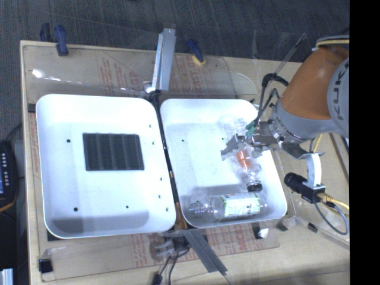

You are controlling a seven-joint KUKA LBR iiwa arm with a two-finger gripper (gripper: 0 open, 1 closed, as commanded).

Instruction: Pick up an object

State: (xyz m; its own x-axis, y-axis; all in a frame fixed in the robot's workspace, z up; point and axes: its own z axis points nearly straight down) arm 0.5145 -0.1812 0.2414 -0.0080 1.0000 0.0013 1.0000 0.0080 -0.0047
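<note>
The small clear plastic bottle with orange inside (244, 161) lies in the right white bin (190, 159), under the end effector (237, 145); its state I cannot tell. The bottle seems light and slippery, so grasp its middle.

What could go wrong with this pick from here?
The gripper sits low over a small clear bottle near the right bin's far wall; the slippery plastic could squirt out. A larger bottle lies close below and could get nudged. Whether anything is actually gripped is unclear.

Two bottles (233, 207) (244, 161) lie in the right bin (190, 159).
</note>
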